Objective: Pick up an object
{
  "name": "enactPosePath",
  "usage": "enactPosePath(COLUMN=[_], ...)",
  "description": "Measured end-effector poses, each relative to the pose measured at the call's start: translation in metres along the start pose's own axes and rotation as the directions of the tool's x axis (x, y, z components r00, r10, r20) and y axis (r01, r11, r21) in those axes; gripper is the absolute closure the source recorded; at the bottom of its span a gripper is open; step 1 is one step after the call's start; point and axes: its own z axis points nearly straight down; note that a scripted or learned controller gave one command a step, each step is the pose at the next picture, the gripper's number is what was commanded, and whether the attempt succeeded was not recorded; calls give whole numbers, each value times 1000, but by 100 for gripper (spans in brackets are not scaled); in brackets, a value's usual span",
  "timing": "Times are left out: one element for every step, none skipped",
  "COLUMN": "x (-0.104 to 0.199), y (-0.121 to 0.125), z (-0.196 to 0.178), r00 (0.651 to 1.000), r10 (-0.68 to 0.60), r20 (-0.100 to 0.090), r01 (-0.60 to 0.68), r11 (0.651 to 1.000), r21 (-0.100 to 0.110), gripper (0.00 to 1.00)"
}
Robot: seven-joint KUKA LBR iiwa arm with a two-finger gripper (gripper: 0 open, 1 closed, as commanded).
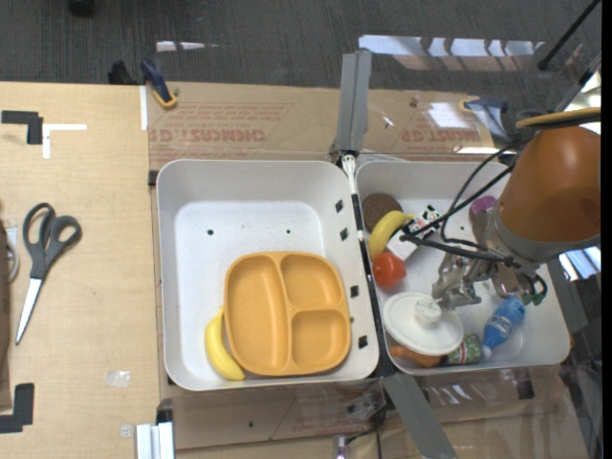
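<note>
You see the arm [555, 185] reach from 3 o'clock over the right bin [550, 352]. Its jaws hang above a white lid [421, 318] near the bin's 6 o'clock edge; whether they are apart or together, you cannot tell. At 9 o'clock from the lid lies a tomato [388, 270], with a banana [385, 229] at its 12 o'clock. A blue bottle [503, 321] lies at 3 o'clock. The left bin [182, 256] holds an orange tray [287, 312]. Scissors [40, 256] rest on the table [76, 352].
</note>
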Motion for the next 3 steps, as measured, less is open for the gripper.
enactPosePath(x=[-11, -81, -120], y=[4, -32, -13], z=[33, -102, 8], r00=[954, 928, 900], r10=[301, 374, 435], r20=[9, 2, 30], r01=[-301, -374, -435], r11=[954, 928, 900], r21=[6, 1, -4], gripper=[100, 100, 100])
